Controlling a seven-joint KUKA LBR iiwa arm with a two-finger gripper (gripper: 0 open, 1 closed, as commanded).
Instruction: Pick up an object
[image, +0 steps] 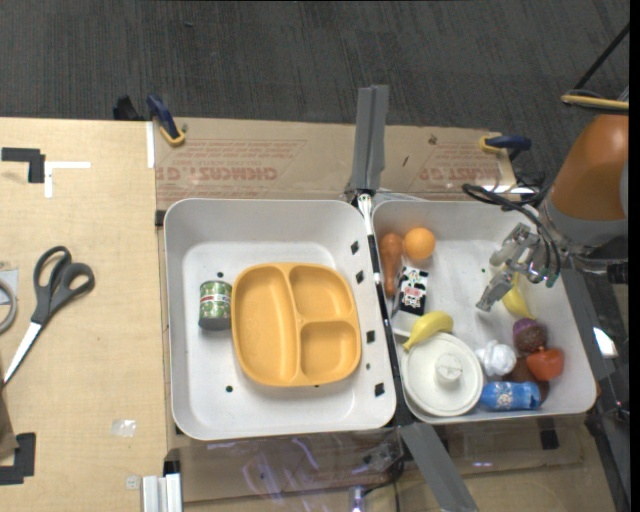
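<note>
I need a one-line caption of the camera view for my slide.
Gripper hovers above right bin of mixed items; yellow tray and can in left bin.

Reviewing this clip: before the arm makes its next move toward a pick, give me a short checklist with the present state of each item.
1. End effector is over the right bin, where the pickable things lie: ok.
2. A target sits close by: a small yellow piece lies just beside the fingertips: ok.
3. Nothing is yet held between the fingers: ok, none seen there.
4. Finger opening is wide enough for a grasp: cannot tell from this slant.
5. Room around the target: not ok, the purple item and red item crowd it from below.
6. Left bin contents, the yellow divided plate and green can, lie away from the arm: ok.
</note>
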